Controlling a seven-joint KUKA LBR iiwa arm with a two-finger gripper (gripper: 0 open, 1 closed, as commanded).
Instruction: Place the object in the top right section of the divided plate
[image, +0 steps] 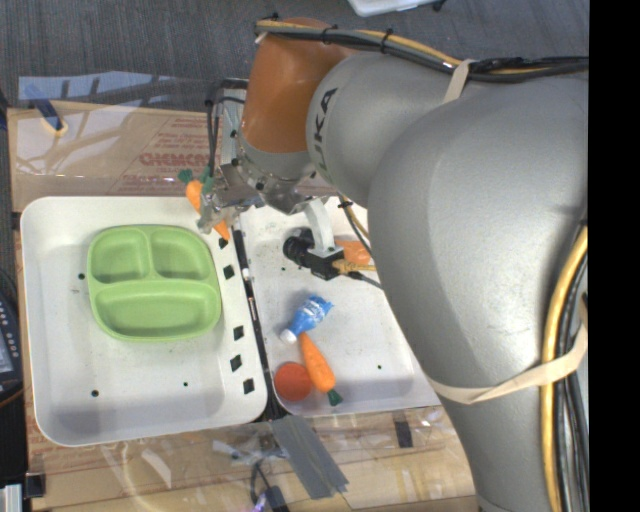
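- My gripper (212, 208) hangs over the top of the ridge where the two white bins meet, just above the upper right corner of the green plate (155, 281).
- There's an orange carrot (194, 190) pinched up there, green leafy end poking out beside the metal; another sliver of orange shows lower, by the fingers.
- The plate lies in the left bin (60, 380), toward its upper half, three hollows in it: two small ones on top, one wide one below.
- The top right hollow (183, 256) sits close under my gripper, just down and to the left.
- Open white floor spreads below the plate and along its left side; plenty of room there.
- The ridge (247, 300) between the bins runs with black marks down its length, right beside the plate's right rim.
- In the right bin (385, 350): a blue and white bottle (306, 317), a second carrot (319, 368), and a red ball (292, 381) touching that carrot near the lower edge.
- A black fitting (312, 255) and cable hang over that bin's upper part.
- My own bulky grey arm (470, 250) covers the right side.
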